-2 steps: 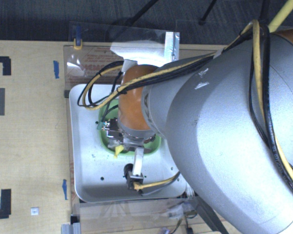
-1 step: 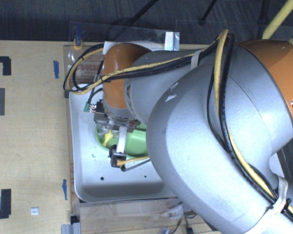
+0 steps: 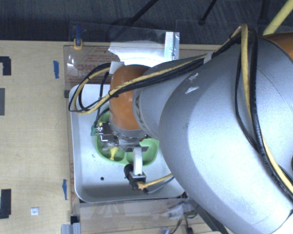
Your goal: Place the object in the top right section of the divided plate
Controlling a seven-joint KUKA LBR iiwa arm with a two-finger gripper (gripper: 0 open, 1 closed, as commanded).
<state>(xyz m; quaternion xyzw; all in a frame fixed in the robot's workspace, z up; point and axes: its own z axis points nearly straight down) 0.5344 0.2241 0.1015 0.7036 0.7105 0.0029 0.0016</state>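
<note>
A green divided plate point(image 3: 152, 149) lies in the white bin point(image 3: 88, 145), mostly covered by the arm's wrist. A small yellow object point(image 3: 113, 153) shows in the plate's left part, just under the wrist. My gripper point(image 3: 118, 145) points down over the plate from the orange-banded wrist; its fingertips are hidden by the wrist body. A black-and-white bracket with a cable end point(image 3: 135, 172) hangs below the wrist over the bin floor.
The grey arm fills the right half of the view and hides the second bin. Yellow and black cables point(image 3: 90, 99) loop over the bin's upper left. A clear plastic wall point(image 3: 122, 45) stands at the bin's far edge. Bare wooden bench point(image 3: 29, 145) lies to the left.
</note>
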